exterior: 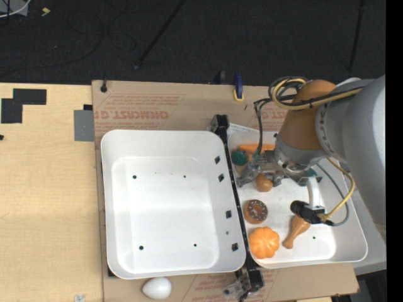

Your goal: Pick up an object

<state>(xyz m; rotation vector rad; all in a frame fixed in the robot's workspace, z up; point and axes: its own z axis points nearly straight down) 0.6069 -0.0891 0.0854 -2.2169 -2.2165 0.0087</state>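
The right bin (343,247) holds several small toys. A teal round piece (239,157) and an orange carrot-like piece (253,148) lie at its far left corner. A small brown ball (264,184) sits just below the gripper (257,168), which hangs low over that corner, close to the ball and the teal piece. A chocolate doughnut (255,211) lies nearer the front, with an orange pumpkin (264,241) in front of it. A tan drumstick-shaped piece (294,232) lies to the pumpkin's right. I see nothing between the gripper's parts.
The left bin (119,168) stands beside the right one, a black divider (230,181) running between them. A white egg (156,288) lies on the bench in front of the left bin. The bulky grey arm (352,131) covers the right bin's far right side.
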